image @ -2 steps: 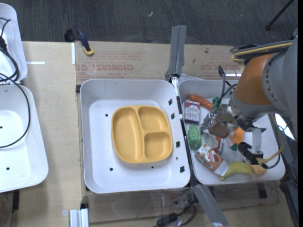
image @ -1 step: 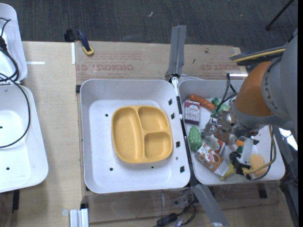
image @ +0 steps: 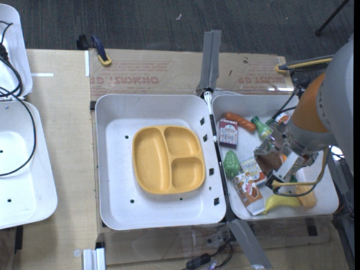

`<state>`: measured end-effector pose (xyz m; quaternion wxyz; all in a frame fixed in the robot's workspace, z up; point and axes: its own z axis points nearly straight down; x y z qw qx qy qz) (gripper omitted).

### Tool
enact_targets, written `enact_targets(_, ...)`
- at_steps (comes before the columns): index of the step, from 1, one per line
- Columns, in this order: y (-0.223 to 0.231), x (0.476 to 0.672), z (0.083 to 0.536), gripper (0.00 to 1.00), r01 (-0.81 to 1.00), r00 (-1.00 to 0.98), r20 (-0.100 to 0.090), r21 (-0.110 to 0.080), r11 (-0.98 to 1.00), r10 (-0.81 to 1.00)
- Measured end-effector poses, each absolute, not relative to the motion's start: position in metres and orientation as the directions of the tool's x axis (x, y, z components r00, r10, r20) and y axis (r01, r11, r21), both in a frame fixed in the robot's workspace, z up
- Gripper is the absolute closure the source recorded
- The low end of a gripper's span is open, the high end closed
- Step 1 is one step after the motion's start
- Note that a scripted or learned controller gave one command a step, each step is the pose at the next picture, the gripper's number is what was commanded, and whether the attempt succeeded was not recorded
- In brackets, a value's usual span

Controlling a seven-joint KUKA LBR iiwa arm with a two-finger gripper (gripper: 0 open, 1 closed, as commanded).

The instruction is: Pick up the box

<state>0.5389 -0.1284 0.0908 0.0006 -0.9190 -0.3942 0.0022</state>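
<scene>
A small maroon and white box [image: 228,132] lies at the upper left of the right bin [image: 323,207]. A flat orange and white carton [image: 248,187] lies lower down, near the bin's front. My gripper [image: 271,161] hangs low in the middle of the right bin, to the right of both, just above and right of the carton. A brown thing shows at its tip, and I cannot make out whether it is held. The wrist with the orange band [image: 308,112] reaches in from the right and hides the bin floor beneath it.
The left bin [image: 112,151] holds a yellow divided plate [image: 168,158]. The right bin also holds a carrot [image: 240,121], a green bottle [image: 262,127], a green leafy item [image: 232,163] and a banana [image: 288,202]. A grey divider post [image: 211,61] stands behind the bins.
</scene>
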Motion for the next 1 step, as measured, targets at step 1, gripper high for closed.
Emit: enact_targets(1, -0.1364, 0.5748, 0.2726, 0.0, 0.54, 0.841, -0.004, -0.001, -0.841, 0.54)
